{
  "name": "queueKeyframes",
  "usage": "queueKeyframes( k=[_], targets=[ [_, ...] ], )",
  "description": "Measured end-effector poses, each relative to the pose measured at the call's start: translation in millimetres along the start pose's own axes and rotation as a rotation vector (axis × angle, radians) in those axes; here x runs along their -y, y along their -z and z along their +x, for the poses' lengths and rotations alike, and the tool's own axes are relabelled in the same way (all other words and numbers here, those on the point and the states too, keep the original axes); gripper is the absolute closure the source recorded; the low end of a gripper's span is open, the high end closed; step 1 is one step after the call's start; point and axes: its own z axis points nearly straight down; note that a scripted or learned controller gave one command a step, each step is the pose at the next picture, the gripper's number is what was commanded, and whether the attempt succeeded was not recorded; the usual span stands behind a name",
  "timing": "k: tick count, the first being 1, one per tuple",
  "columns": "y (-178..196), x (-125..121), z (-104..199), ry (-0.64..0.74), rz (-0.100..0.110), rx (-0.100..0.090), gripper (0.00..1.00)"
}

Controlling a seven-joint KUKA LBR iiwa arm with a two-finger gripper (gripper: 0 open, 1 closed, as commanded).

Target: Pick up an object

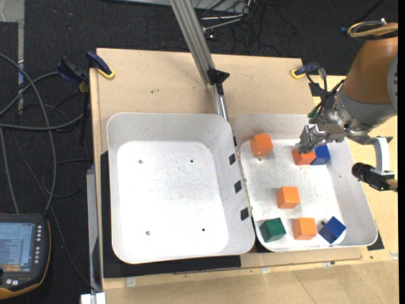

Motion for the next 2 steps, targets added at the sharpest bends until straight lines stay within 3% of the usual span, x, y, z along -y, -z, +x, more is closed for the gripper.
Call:
queueKeyframes(
  k=[2],
  targets=[
    [2,-3,103,0.006,0.005,-0.004,1.00]
  ],
)
